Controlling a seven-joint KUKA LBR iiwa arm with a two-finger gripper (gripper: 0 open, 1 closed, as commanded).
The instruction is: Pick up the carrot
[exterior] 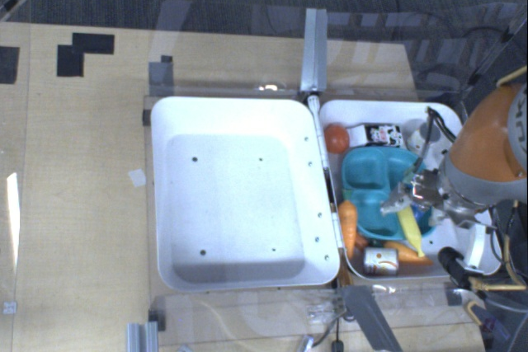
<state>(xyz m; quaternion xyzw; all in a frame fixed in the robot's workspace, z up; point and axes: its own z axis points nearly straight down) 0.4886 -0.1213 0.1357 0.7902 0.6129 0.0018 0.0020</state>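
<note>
The long orange carrot (349,227) is lying just left of the teal plastic bowl (375,187). The tool (410,195) is hovering over that bowl's right side, grip unreadable. Descending here risks grabbing the yellow stick-shaped toy (410,228) instead.

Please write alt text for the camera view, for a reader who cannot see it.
A grey robot arm with an orange band reaches from the right, its tool above the cluttered right-hand shallow white bin. Inside lie an orange carrot along its left wall, a teal plastic container, a yellow banana-shaped toy, a red ball and a small can. The left-hand shallow white bin sits beside it.
</note>
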